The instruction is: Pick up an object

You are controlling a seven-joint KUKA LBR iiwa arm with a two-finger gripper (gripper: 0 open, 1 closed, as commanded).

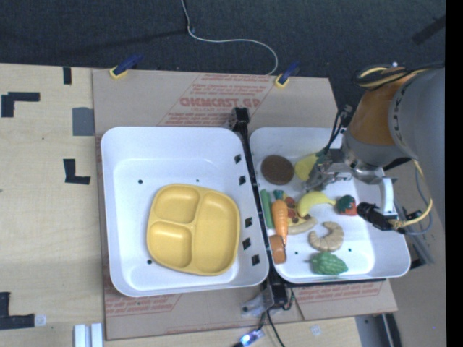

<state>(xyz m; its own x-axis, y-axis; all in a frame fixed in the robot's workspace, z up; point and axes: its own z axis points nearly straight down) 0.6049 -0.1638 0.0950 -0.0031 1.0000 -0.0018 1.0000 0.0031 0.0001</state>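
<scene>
With the gripper [327,173] low over the right white bin's [383,262] far edge, fingers' opening impossible to tell, beside the curved yellow plastic banana [315,202], crowding toys could spoil a grasp by nudging neighbours.

1. A pale wooden tabletop [43,251], marked with black tape shapes at left; a brown cardboard sheet [210,100] with red print lies flat on it.
2. Two white bins, the left bin [123,157] and the right bin [383,259], sit touching atop the cardboard.
</scene>
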